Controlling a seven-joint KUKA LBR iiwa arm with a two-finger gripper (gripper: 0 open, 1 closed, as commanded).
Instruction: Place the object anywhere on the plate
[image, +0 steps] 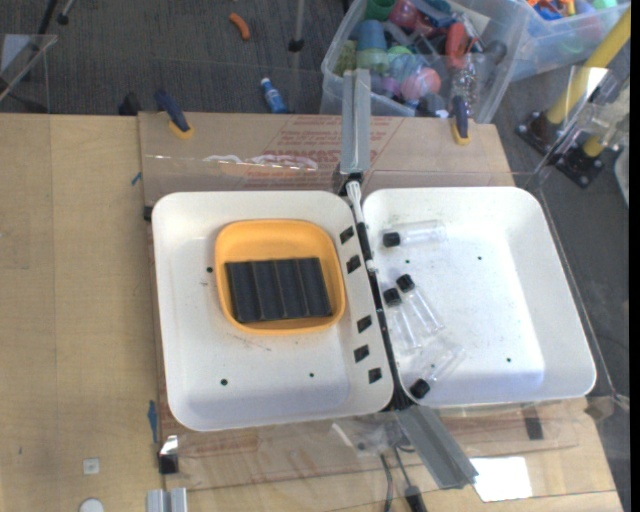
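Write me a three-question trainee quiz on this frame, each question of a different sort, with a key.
1. True or false: the orange plate sits in the left bin.
2. Multiple choice: what lies on the plate? A) a clear vial B) a dark ribbed block C) a blue pen
3. Short answer: where in the right bin do the clear vials with black caps lie, near its left wall or its right wall?

Key
1. True.
2. B.
3. Near its left wall, beside the divider between the bins.
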